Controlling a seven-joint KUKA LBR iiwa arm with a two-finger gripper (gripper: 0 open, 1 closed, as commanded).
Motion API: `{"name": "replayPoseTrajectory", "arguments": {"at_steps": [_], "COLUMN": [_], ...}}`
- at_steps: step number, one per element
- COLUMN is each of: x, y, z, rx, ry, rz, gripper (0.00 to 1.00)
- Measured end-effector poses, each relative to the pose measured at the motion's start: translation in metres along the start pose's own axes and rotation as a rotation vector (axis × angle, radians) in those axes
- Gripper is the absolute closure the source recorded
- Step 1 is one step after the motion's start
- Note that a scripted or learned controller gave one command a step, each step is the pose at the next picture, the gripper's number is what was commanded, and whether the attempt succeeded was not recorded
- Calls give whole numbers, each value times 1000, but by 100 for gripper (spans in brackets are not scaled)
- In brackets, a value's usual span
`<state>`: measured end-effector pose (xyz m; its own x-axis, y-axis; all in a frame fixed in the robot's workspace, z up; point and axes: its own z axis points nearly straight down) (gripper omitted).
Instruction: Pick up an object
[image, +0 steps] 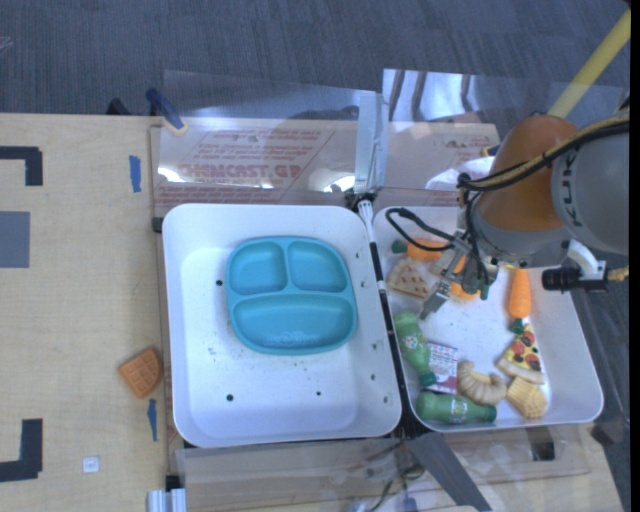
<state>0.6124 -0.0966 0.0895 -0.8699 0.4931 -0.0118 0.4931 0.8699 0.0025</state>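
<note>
Status: pick not yet made. The tool (440, 298) hangs low over the upper left part of the right bin (585, 385), its slim fingers pointing down and to the left; whether they stand apart or together cannot be told at this slant, and nothing is seen between them. Lifting an item clear remains wholly to do.

Nearest candidate: a tan cracker-like piece (408, 279), flat, pale brown with darker specks, lying just beside the fingertips near the bin's left wall. It looks thin and low, so probably awkward to pinch from above.

Other contents, right bin: an orange piece (424, 251) above the cracker; a carrot (519, 292) upright toward the right; a pizza slice (522, 355); a green bottle (455, 408) along the lower edge; a green packet (412, 338).

Left bin (190, 300): a blue divided plate (291, 295), three compartments.

Bench (70, 300): a waffle-like square (141, 372), outside both bins.
</note>
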Motion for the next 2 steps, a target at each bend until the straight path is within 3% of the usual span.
{"name": "replayPoseTrajectory", "arguments": {"at_steps": [1, 2], "x": [15, -43], "y": [-15, -12], "z": [0, 0], "rx": [-2, 6], "ry": [0, 36], "rz": [150, 136], "gripper": [0, 0]}}
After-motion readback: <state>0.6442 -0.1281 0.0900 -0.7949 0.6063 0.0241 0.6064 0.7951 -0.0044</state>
